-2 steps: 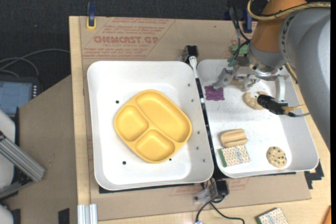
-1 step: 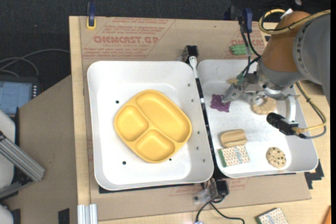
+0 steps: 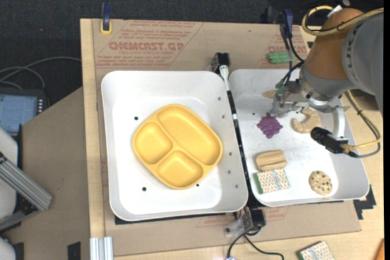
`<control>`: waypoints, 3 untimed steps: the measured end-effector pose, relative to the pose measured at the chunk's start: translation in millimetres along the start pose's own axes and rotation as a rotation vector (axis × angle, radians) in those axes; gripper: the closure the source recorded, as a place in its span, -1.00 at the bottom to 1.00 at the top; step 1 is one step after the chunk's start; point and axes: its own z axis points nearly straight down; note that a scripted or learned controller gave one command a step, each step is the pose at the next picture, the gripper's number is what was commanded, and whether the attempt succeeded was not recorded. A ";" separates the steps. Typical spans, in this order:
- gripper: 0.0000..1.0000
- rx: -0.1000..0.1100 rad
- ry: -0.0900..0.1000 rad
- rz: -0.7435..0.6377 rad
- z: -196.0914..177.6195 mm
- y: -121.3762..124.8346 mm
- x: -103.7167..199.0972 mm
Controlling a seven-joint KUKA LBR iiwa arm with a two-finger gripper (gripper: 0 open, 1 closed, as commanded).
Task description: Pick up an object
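My gripper (image 3: 285, 104) hangs low over the back of the right bin (image 3: 347, 189), under the grey wrist and its orange band (image 3: 332, 39). Just below and left of it lies a purple lumpy object (image 3: 269, 126). A beige curved piece (image 3: 300, 125) rests right beside the gripper's lower edge; I cannot tell whether they touch. Nearer the front of the same bin lie a tan bread roll (image 3: 270, 160), a patterned square cracker (image 3: 272, 181) and a round cookie (image 3: 320, 182).
The left bin (image 3: 122, 94) holds a yellow divided plate (image 3: 177, 146). A black clamp (image 3: 220, 61) sits at the back between the bins. A black cable fitting (image 3: 329, 140) hangs off the arm over the right bin. A green item (image 3: 278, 58) lies behind it.
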 end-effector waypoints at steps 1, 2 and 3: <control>-1.00 0.001 0.000 0.000 0.7 -0.2 0.0; -1.00 0.010 0.002 0.000 12.3 -35.1 23.0; 1.00 0.004 0.001 0.000 1.4 -33.0 22.1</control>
